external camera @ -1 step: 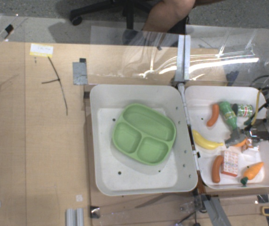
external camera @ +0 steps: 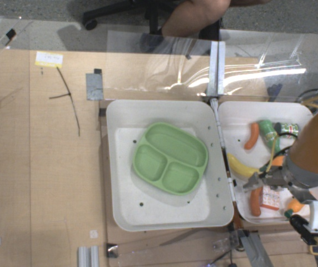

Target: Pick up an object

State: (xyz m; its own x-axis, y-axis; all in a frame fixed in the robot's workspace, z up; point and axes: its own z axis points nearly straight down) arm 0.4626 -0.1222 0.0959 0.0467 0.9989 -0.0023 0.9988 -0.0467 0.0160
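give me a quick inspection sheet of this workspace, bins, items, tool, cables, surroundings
surface: wooden bench bearing a left bin and a right bin, side by side
job's things: right bin holds a banana, two sausages, a green bottle, a printed card
clutter: green divided plate in the left bin; yellow label and grey block on the bench
grippers: tool low over the right bin by the banana; finger state unclear
cables: thin black wire on the bench
surroundings: seated person's knee and chair base beyond the bench
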